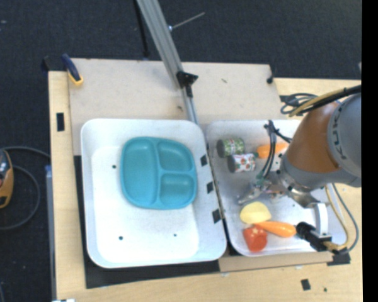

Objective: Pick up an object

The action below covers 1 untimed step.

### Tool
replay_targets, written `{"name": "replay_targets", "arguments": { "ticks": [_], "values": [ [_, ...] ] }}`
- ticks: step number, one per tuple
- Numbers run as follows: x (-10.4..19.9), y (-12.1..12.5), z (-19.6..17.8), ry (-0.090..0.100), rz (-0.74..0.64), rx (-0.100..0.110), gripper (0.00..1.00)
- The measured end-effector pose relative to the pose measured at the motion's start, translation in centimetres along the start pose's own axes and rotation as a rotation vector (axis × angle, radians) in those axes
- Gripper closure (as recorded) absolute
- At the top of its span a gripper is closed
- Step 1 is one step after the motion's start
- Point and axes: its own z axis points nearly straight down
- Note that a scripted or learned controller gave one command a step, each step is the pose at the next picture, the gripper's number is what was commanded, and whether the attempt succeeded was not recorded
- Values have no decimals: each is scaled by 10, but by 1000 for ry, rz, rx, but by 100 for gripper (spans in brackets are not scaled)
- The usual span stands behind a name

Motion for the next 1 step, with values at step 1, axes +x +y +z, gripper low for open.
{"name": "replay_targets", "arguments": {
  "ticks": [1],
  "values": [
    [0,1,-3,4,2,-1,0]
  ]
}}
